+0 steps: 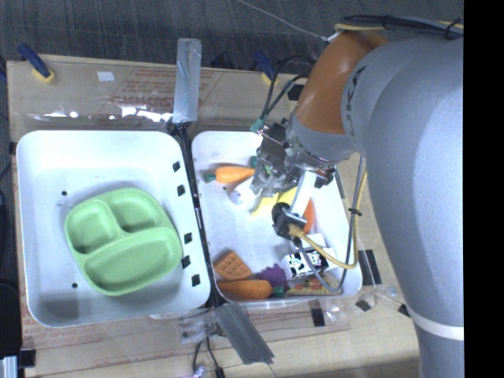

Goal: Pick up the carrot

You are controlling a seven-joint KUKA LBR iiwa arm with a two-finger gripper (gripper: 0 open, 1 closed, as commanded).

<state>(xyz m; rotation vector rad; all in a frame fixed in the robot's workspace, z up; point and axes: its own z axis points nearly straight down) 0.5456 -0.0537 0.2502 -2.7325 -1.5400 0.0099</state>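
One carrot (234, 174) lies in the right bin (206, 144), its near end just left of the gripper (265, 181); whether the jaws are released or clenched I cannot tell. Below the jaws, near the bin's front wall, sit a waffle (231, 265), a purple toy (273, 275) and an orange roll (246, 290). Far left of them, a green plate (122, 239) rests in the left bin (31, 156)

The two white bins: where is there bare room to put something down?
Left bin: bare floor all around the green divided plate, widest along the top. Right bin: a bare strip down its left-centre, between the carrot and the waffle. Its bottom right corner is crowded with toys, and the tool hangs over the top.
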